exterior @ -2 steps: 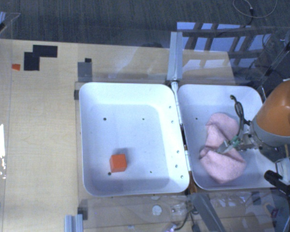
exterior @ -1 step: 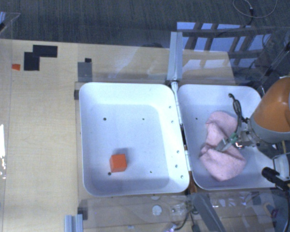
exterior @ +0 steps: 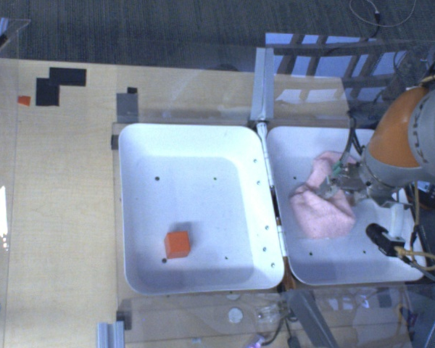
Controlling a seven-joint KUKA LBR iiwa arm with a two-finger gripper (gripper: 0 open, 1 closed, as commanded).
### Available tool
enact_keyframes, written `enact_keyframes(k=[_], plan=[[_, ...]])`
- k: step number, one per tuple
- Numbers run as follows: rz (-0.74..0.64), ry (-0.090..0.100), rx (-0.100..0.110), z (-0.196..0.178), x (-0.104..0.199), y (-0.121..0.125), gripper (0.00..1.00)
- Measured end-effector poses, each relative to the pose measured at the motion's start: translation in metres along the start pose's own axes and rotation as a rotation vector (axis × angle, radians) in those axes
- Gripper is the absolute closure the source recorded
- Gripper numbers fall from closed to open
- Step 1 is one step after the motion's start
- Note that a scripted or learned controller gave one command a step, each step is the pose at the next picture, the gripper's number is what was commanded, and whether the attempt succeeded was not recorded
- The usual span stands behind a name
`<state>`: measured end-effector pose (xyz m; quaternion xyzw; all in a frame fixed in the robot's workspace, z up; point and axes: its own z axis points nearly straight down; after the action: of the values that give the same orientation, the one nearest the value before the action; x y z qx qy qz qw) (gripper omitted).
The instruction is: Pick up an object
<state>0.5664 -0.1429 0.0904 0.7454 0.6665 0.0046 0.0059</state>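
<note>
The end effector (exterior: 338, 182) sits low over a crumpled pink cloth (exterior: 320, 207) in the right bin (exterior: 326, 267); its grip state cannot be told. An orange block (exterior: 177, 244) lies in the left bin (exterior: 192, 147).

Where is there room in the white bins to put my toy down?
The left bin has lots of bare floor: everything above and right of the orange block. In the right bin it is crowded: the pink cloth fills the middle and the gripper is over it. A bare strip runs along its near edge, below the cloth.
</note>
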Motion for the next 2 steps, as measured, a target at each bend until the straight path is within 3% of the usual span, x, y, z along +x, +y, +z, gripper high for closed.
enact_keyframes(k=[1,2], plan=[[-0.174,-0.002,0.004,0.002,-0.025,0.049,0.0],[-0.238,0.005,0.016,0.003,-0.038,0.109,0.0]])
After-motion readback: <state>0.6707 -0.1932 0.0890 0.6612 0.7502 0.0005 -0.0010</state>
